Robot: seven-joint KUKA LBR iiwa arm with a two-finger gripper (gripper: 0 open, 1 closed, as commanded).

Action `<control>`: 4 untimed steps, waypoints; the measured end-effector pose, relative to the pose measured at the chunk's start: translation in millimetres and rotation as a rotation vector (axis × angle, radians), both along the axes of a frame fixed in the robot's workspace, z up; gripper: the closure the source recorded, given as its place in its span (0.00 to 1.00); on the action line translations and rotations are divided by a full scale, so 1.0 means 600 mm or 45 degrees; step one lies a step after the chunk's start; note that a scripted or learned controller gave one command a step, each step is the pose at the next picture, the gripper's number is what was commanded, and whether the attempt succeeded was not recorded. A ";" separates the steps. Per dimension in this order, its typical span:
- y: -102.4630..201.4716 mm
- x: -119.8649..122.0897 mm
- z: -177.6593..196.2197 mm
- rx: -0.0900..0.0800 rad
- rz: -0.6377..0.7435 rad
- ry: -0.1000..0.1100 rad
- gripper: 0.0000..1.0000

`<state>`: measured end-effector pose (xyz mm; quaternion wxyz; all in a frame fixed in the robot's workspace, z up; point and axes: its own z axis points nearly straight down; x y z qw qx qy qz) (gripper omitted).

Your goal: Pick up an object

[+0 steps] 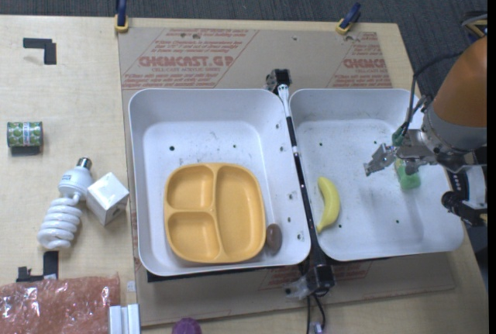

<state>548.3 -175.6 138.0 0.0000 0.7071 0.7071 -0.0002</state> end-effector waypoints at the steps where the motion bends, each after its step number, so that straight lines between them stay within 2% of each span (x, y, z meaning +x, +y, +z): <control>1: -0.009 0.092 -0.075 0.015 0.009 0.000 0.00; 2: -0.015 0.092 -0.058 0.004 0.009 -0.004 1.00; 3: -0.076 0.131 -0.074 0.001 0.003 -0.004 1.00; 4: -0.054 0.135 -0.077 0.034 0.012 0.006 0.00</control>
